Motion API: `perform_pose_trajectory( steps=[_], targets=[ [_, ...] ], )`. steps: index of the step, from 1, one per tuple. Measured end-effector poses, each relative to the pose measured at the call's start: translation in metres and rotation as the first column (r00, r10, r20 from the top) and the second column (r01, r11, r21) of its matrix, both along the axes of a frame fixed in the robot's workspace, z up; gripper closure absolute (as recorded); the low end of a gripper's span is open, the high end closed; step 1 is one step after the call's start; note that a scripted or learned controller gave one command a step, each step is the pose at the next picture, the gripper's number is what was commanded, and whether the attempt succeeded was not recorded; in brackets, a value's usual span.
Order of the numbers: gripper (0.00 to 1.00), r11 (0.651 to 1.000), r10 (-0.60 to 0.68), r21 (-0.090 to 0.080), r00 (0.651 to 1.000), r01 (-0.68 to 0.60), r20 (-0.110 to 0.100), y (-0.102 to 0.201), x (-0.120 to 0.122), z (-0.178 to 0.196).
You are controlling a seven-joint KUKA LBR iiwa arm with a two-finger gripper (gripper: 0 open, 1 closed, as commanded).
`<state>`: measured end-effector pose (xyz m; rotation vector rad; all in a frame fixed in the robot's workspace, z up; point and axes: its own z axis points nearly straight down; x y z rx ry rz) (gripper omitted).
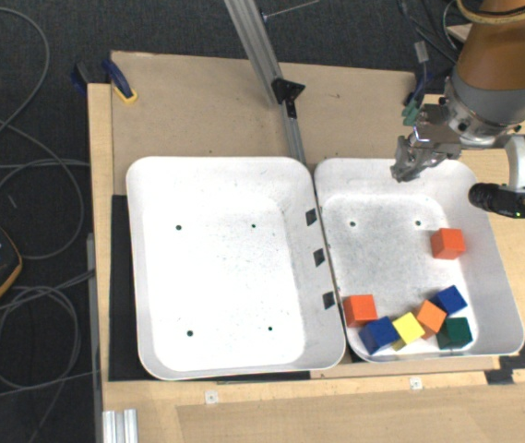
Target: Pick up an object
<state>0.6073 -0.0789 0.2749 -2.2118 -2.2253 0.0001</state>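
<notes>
One orange cube (447,243) sits alone, below and slightly right of the gripper (410,169) at the right bin's (373,178) upper edge; finger state cannot be told.

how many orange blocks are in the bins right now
3, all in the right bin: one alone near its right wall, one at the lower left, one in the front cluster. None looks hidden.

Reaching in from the right, gripper (413,167) hanging over the far rim of the right bin (497,289), orange-banded wrist tilting above.
</notes>
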Motion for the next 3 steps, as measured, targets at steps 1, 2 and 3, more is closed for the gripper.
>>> perform_pose_trajectory(
  steps=[1, 2, 3],
  targets=[
    [1.00, 1.000, 0.001, 0.001, 1.000, -0.001, 0.002, 0.055, -0.003, 0.005],
    [1.00, 1.000, 0.001, 0.000, 1.000, -0.001, 0.000, 0.113, -0.008, -0.012],
    [1.00, 1.000, 0.000, 0.000, 1.000, 0.000, -0.002, 0.165, -0.008, -0.023]
  ],
)
